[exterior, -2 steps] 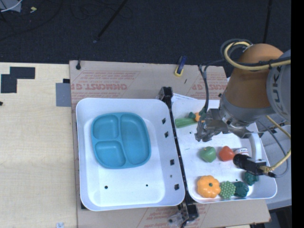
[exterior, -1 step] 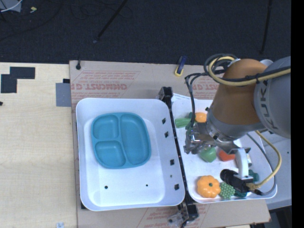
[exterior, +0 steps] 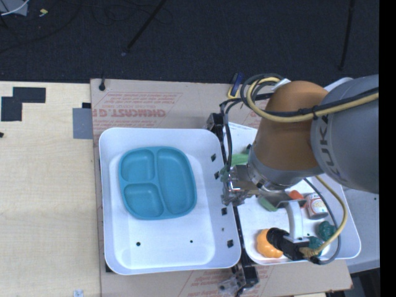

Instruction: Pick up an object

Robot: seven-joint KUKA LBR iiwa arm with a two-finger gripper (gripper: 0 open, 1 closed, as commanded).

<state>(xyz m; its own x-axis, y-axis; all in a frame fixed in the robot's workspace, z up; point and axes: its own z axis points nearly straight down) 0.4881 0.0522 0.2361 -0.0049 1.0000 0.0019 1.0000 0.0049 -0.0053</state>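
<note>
One orange-yellow rounded object (exterior: pixel 266 243) lay in the lower left corner of the white shallow bin on the view's right (exterior: pixel 249 224). It was smooth and dome-like, and partly covered on its right side. The claw (exterior: pixel 234 189) sat above it in the view, close to the wall between the two bins and apart from the object. Whether the claw was apart or together could not be told.

Four more small things shared that bin. One teal lumpy object (exterior: pixel 326 231) lay to the right of the orange-yellow one, near the bin's far right side. One small white item with red marking (exterior: pixel 316 205) lay just above the teal one. One small orange-red piece (exterior: pixel 296 195) lay beside the white item. One green piece (exterior: pixel 240 159) showed just above the claw, half hidden under the grey arm with an orange band (exterior: pixel 346 141), which covered most of that bin.

The second white shallow bin, on the view's left (exterior: pixel 161 246), held one blue plastic plate with three compartments (exterior: pixel 158 183), lying flat toward the bin's upper part, well apart from the claw.

Both bins rested on one brown cardboard sheet with red printing (exterior: pixel 154 104), laid on the pale wooden surface (exterior: pixel 43 197).
</note>
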